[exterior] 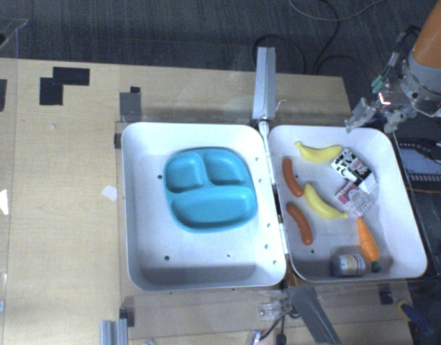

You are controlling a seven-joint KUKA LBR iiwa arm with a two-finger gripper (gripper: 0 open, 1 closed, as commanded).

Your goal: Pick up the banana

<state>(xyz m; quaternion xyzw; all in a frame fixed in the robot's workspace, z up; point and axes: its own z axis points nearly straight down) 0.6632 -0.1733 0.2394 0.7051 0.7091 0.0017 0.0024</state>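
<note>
Two yellow bananas lie in the right bin (403,185). One banana (317,152) rests near the bin's far edge, the other banana (321,203) lies in the middle beside a sausage. My gripper (373,116) hangs above the bin's far right corner, off to the right of the far banana, with its fingers spread open and nothing between them.
The right bin also holds two reddish sausages (292,176) (300,223), a black-and-white packet (349,165), a wrapped packet (355,195), a carrot (367,238) and a small can (347,265). A blue divided tray (208,188) sits in the left bin (141,214).
</note>
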